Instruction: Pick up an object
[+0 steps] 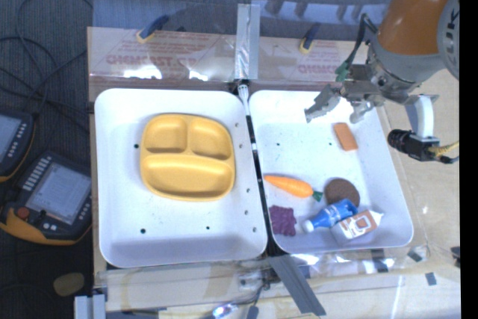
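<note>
**Open gripper above the right bin, nothing held**

The gripper (340, 107) sits in the upper right of the frame, over the far part of the right bin (295, 110). Its two fingers are spread apart and nothing lies between them.

Just below and right of the fingers lies a small orange block (344, 136), flat on the bin floor, rectangular with rounded corners, tilted slightly.

The other things gather in the lower part of this bin. A carrot (289, 185), orange with a green tip, lies across the bin near its left wall. Right of it sits a brown round lump (342, 191). Touching that lump from below is a blue bottle (329, 215) with a white cap, lying on its side. Beside the bottle lies a small white carton (358, 224) with an orange label. A purple bunch (281, 220) sits by the left wall.

The left bin (119, 198) holds a yellow divided plate (187, 157).
</note>
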### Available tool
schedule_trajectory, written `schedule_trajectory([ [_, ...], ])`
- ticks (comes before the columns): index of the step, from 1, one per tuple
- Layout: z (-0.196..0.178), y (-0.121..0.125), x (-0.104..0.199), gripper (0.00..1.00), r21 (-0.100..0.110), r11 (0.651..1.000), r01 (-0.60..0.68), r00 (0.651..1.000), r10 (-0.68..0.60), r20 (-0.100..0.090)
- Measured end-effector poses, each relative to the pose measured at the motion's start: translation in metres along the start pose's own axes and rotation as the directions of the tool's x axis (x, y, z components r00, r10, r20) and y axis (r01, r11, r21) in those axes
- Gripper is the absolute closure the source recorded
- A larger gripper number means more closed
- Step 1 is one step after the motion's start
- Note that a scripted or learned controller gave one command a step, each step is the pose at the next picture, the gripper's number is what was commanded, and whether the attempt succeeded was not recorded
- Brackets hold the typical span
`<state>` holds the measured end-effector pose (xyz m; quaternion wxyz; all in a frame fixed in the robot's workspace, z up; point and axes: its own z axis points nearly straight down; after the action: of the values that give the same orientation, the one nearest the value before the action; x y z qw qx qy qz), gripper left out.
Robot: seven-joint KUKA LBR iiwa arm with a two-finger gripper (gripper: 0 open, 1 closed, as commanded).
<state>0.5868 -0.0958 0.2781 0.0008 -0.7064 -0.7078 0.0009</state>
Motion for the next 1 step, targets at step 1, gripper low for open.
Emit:
schedule_trajectory([
  [1,0.1,0.0202,-0.049,0.0,0.001,0.999,0.038,0.999,-0.038,0.0],
])
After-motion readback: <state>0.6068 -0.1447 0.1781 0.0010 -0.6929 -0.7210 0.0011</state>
